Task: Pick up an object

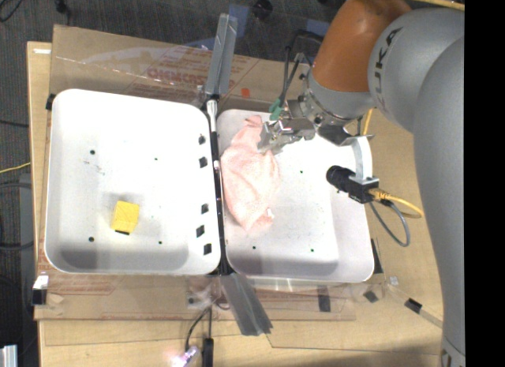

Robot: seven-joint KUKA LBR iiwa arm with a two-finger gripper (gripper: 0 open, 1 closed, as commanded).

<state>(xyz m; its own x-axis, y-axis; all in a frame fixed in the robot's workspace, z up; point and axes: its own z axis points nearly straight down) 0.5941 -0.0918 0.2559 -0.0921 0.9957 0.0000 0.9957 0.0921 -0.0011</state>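
A crumpled pink cloth [248, 180] lies along the left side of the right bin [331, 239], stretched out lengthwise. Its upper end is drawn up into a peak at my gripper [272, 135], which is shut on that end of the cloth. The rest of the cloth trails down from there toward the bin floor. A small yellow block [125, 216] rests on the floor of the left bin [79, 121], toward its near left, far from the gripper.
The grey arm with its orange band [355, 34] reaches over the right bin's far right corner. A black cable fitting [351, 182] hangs over that bin's right side. A grey divider bar [215, 121] runs between the bins.
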